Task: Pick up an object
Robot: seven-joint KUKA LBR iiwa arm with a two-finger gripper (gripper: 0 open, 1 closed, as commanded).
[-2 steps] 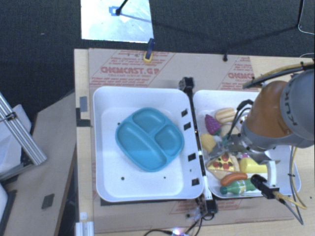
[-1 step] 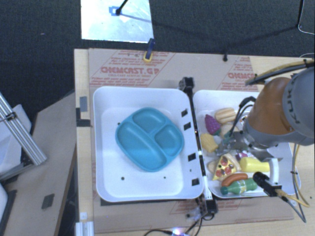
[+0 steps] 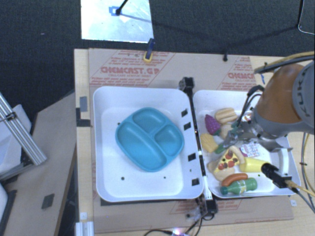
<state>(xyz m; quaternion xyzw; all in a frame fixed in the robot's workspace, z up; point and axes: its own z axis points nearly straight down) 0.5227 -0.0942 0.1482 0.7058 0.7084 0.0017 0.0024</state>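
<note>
Robotics lab test bench. Evidence: grey-orange robot arm (image 3: pixel 283 100), two white bins (image 3: pixel 106 181) on masked acrylic sheet (image 3: pixel 130 68), toy food (image 3: pixel 229 161), loose cables (image 3: pixel 167 230), aluminium rail (image 3: pixel 22 136) at left.

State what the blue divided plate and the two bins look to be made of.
Blue divided plate: likely moulded plastic, matte to semi-gloss, one even colour with soft rounded ridges. Left bin and right bin: probably thin formed plastic, smooth white with rounded rims; the view leaves the exact material open.
</note>
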